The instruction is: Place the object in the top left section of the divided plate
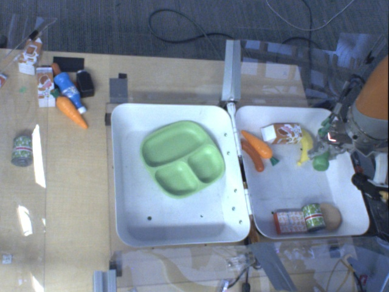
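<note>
Two white bins are seen side by side on the surface (pixel 73 181). One green divided plate (pixel 182 157), three sections, is laid in the left bin (pixel 176 224), tilted in view, nothing in it.

In the right bin (pixel 304 181), counted: two orange carrots (pixel 255 149) lying together by the left wall, touching or nearly so; one small carton (pixel 283 133) near the back; one yellow banana (pixel 306 147) just right of the carton; one green item (pixel 321 162) just beside the banana's lower end; one reddish packet (pixel 289 221), one green-labelled can (pixel 313 217) and one tan egg-like thing (pixel 330 216) lined up at the front wall, touching one another.

The pincer (pixel 328 140) is seen low over the right bin's right side, at the banana and the green item. Whether it is clenched or released cannot be told; nothing can be confirmed between it.

The grey arm (pixel 371 111) with orange band is placed at the right edge.

Outside the bins, upper left of the surface: two small cartons (pixel 44 85), one blue bottle (pixel 68 92), one more carrot (pixel 72 112), two black blocks (pixel 84 83). One can (pixel 22 149) is stood alone at the far left. Black cables (pixel 182 35) are run along the floor behind.
</note>
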Robot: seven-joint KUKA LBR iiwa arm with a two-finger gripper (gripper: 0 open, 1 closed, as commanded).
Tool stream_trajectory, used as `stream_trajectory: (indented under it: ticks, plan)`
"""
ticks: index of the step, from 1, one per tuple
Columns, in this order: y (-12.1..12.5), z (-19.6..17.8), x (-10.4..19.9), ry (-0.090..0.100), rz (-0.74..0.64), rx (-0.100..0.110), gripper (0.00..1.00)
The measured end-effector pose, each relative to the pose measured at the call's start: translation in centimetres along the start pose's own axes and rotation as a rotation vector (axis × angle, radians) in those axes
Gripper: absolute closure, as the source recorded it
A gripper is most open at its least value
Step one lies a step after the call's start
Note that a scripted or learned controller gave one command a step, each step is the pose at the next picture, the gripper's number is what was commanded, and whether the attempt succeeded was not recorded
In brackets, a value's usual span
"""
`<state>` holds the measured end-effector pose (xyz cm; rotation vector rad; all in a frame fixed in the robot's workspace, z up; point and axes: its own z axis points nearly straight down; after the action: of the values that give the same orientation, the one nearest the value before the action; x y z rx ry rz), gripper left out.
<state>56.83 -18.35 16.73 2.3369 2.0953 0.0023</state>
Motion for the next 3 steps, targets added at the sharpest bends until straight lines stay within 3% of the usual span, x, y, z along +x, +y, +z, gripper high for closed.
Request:
stream_trajectory:
  ticks: [1,2,3]
  plan:
    - [-5.8,7.4,0.8,0.001,-0.113,-0.002,1.0]
    - [-7.4,-0.9,7.5,0.001,0.008,-0.002,1.0]
    - [-0.1,-4.4,15.2,0.001,-0.064,-0.001,1.0]
